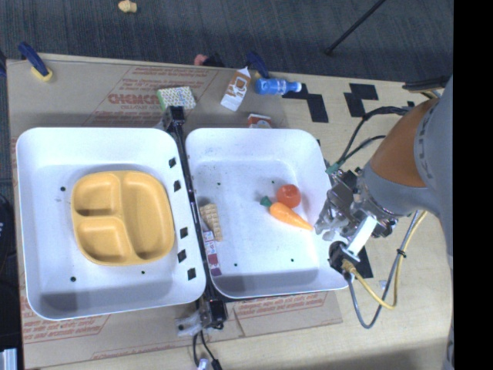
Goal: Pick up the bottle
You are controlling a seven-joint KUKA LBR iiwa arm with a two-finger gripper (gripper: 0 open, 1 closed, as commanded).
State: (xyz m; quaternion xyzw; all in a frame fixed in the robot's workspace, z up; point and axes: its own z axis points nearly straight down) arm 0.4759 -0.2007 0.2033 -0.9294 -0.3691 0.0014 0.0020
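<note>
Two shallow white plastic bins sit side by side on a tan cardboard-covered tabletop [115,102] w/ red print. The left bin [31,206] has smooth glossy walls & rounded corners; inside lies a yellow divided tray [122,216], matte plastic, three compartments, soft rounded edges. The right bin [254,141] holds an orange carrot [290,216], tapered & smooth, pointing toward the bin's right wall, w/ a round red tomato [289,194] just beside it at its upper end, prob. toy food. Near that bin's left wall lies a small beige ridged piece [209,220], maybe a corn cob or a cone, hard to tell.

The bottle [271,87] lies on its side outside both bins, on the tabletop past the right bin's far rim: small, blue, plastic-looking, w/ a paler end toward the right. Just left of it is a small white-and-orange carton [236,89], tilted. A green speckled pad [176,97] sits further left by the bins' junction.

The arm comes in from the right, grey w/ an orange band. The pincer [339,233] hangs over the right bin's right rim, near the front corner, a tangle of metal, cables & a yellow wire. Can't tell how far its fingers are apart; nothing is visibly held. The bottle is well apart from the pincer, up toward the far side & a bit left.
</note>
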